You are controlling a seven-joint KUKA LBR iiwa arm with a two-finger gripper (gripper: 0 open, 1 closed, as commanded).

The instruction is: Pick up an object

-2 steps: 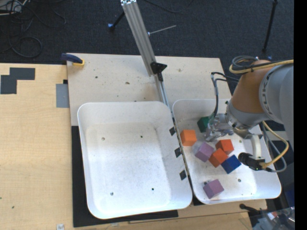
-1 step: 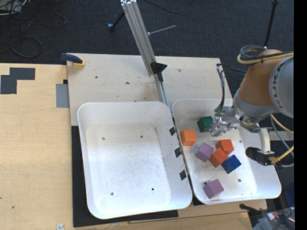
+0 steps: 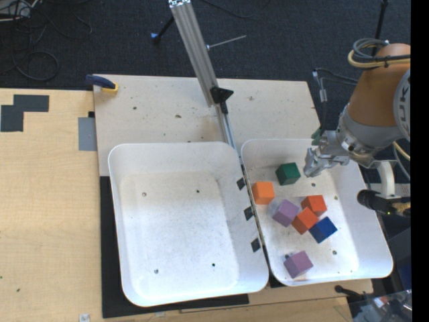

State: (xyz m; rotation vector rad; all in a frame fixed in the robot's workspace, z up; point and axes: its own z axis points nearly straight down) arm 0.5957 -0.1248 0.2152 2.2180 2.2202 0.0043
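Note:
The right bin (image 3: pixel 362 260) holds several small blocks. A green cube (image 3: pixel 288 174) lies near its back, an orange cube (image 3: pixel 263 192) at its left wall. In the middle sit a purple cube (image 3: pixel 286 212), two orange-red cubes (image 3: pixel 314 204) (image 3: pixel 305 221) and a blue cube (image 3: pixel 323 229). Another purple cube (image 3: pixel 297 263) lies near the front. My gripper (image 3: pixel 312 167) hangs over the back of this bin, just right of the green cube, with nothing visibly between its fingers.
The left bin (image 3: pixel 134 159) stands beside the right one, with black clips along the shared wall. A slanted aluminium bar (image 3: pixel 198 52) rises behind the bins. A blue-and-yellow clamp (image 3: pixel 101 82) lies at the bench's back left corner.

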